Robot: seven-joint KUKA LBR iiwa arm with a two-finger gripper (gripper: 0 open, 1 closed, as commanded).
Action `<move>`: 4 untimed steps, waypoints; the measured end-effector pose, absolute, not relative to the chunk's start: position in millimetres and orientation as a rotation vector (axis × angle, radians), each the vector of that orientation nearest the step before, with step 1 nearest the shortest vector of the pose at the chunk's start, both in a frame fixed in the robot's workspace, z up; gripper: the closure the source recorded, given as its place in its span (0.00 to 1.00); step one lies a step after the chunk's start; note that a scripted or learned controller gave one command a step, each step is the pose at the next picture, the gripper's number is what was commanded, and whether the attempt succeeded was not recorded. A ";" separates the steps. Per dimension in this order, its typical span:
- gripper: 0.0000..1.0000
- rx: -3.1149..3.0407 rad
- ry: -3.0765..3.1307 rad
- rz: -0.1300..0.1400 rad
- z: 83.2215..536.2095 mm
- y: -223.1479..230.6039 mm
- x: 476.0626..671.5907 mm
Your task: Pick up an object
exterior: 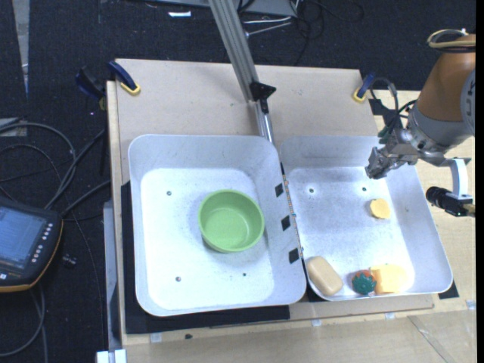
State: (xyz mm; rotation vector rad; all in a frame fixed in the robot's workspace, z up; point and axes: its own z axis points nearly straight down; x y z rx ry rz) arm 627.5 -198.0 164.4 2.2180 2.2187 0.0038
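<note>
Small yellow piece lies just below the tool.

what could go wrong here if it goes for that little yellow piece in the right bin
The small yellow piece lies alone on the smooth bin floor, so the gripper hovering above it might nudge it away instead of catching it. The tan block, teal ball and yellow block crowd the near rim of the right bin, making a clean grasp there harder.

Dark carpet floor surrounds the tan wooden bench.
</note>
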 end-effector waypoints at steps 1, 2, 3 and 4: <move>1.00 2.217 2.219 0.005 223.6 -190.0 631.4; 1.00 2.217 2.219 0.005 286.1 -187.0 634.8; 1.00 2.218 2.227 0.001 269.6 -137.3 636.9; 1.00 2.217 2.227 0.001 261.8 -81.3 634.5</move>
